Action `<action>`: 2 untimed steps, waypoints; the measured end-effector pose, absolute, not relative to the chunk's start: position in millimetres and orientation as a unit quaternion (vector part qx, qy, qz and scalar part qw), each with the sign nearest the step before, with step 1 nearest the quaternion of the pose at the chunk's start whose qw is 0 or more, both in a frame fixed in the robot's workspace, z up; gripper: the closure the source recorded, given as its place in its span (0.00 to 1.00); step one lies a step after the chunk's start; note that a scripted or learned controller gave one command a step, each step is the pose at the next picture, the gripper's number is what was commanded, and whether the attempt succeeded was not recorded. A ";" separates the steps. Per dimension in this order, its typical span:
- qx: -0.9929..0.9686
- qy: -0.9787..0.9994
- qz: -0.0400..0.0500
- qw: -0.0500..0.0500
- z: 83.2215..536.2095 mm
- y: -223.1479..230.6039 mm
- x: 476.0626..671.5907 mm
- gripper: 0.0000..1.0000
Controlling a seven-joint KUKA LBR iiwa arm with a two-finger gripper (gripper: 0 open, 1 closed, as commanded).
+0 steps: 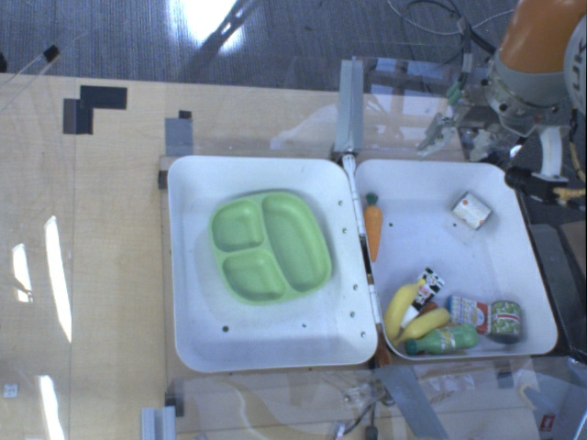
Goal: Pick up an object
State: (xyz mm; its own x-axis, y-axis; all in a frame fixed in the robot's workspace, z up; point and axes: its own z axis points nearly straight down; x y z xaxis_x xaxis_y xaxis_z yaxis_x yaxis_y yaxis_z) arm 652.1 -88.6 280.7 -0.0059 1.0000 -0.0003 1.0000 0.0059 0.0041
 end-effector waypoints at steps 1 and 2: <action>0.636 0.772 0.003 0.003 356.2 3.3 666.3 0.00; 0.634 0.773 0.005 0.006 368.7 4.5 667.5 1.00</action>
State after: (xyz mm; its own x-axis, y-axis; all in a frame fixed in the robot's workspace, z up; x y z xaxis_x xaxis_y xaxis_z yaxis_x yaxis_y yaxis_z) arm 667.5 4.5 368.7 -0.1963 0.9805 -0.0026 0.9804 0.1963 0.0152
